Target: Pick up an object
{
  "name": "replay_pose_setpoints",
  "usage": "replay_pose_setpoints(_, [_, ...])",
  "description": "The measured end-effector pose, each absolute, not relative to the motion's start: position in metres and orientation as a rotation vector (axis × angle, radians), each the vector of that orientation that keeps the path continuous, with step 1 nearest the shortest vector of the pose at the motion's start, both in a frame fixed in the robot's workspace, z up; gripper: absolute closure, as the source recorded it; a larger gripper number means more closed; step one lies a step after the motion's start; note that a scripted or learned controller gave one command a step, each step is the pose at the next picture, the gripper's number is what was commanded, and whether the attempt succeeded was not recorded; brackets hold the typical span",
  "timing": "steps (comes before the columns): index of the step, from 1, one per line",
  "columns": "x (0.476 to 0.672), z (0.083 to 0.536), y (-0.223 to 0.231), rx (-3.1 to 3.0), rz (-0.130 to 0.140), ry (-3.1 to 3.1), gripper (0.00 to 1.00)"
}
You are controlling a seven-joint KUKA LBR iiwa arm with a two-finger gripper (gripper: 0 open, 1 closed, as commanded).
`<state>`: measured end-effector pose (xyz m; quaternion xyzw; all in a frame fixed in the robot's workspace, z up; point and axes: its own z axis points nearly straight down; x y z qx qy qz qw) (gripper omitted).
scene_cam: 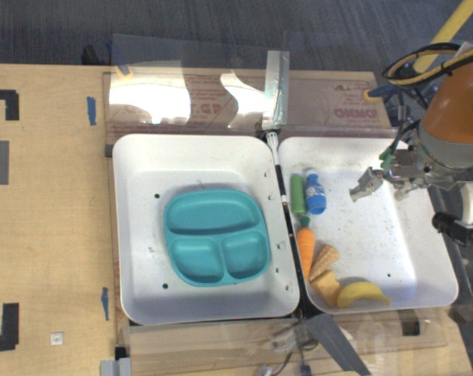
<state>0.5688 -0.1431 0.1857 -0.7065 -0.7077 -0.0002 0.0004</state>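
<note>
The right bin [424, 280] holds several toy items along its left side. A green stick [297, 195] lies beside a blue bottle [315, 194]. Below them are an orange carrot [305, 246], a tan wedge [323, 262] and a yellow banana [362, 292]. My gripper [383, 186] hangs over the upper right part of this bin, to the right of the blue bottle and apart from it. Its fingers [366, 184] are spread open with nothing between them.
The left bin [135, 288] contains a teal divided plate [217, 234]. A metal divider post [276, 92] stands at the back between the bins. Yellow and black cables [424, 57] loop above the arm's orange band [456, 108].
</note>
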Motion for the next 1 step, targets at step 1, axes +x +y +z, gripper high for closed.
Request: replay_pose_setpoints(1, [0.5909, 0.1775, -0.1694, -2.35, -0.001, -2.088, 0.0])
